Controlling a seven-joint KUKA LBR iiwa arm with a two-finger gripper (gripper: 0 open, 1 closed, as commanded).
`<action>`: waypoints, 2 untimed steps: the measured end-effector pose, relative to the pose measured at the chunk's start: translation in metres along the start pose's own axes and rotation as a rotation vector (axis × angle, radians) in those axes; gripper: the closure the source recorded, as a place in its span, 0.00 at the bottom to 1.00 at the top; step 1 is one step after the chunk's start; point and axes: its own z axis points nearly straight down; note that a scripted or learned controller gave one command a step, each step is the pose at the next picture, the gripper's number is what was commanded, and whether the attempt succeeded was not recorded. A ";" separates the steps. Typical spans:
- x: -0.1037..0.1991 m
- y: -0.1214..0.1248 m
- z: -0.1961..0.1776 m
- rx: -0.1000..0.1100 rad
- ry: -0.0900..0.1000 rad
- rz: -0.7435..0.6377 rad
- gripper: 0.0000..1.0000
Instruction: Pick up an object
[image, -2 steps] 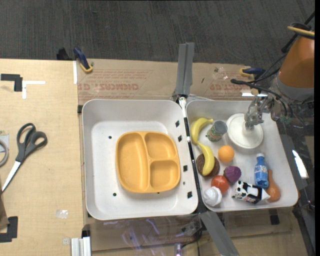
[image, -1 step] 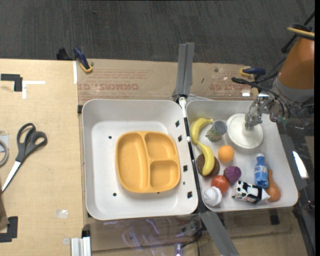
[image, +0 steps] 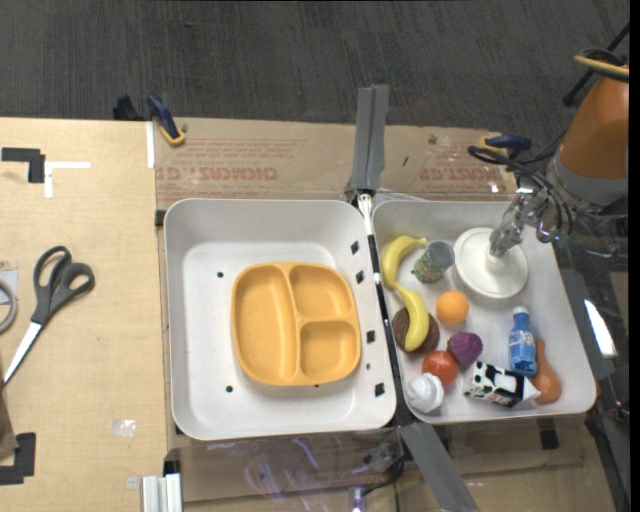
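White plastic forms the 2 shallow bins: the left bin (image: 190, 330) holds a yellow divided tray (image: 296, 323) with 3 compartments, lying flat near its middle. The right bin (image: 575, 300) carries the clutter. A banana (image: 400, 272) curves along its left wall, with a small can (image: 434, 262) just beside it and a brown round fruit (image: 408, 328) touching its lower end. A white dish (image: 492, 264) sits upside down toward the far side. In front of it lie an orange (image: 452, 306), a purple fruit (image: 465, 347), a red tomato (image: 439, 366), a white cup (image: 424, 393), a black-and-white cow toy (image: 493, 382) and a blue bottle (image: 521, 343) beside a carrot (image: 545, 378).

The gripper (image: 506, 236) hangs over the white dish, its tip at the dish's raised centre; whether its fingers are apart or together cannot be told. Nothing is seen clamped between them.

Scissors (image: 48, 290) lie on the bench at left, well apart from the bins.
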 end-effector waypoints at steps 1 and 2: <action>0.000 0.001 0.001 -0.002 -0.002 0.000 0.00; 0.008 0.004 0.002 -0.003 0.017 0.007 0.00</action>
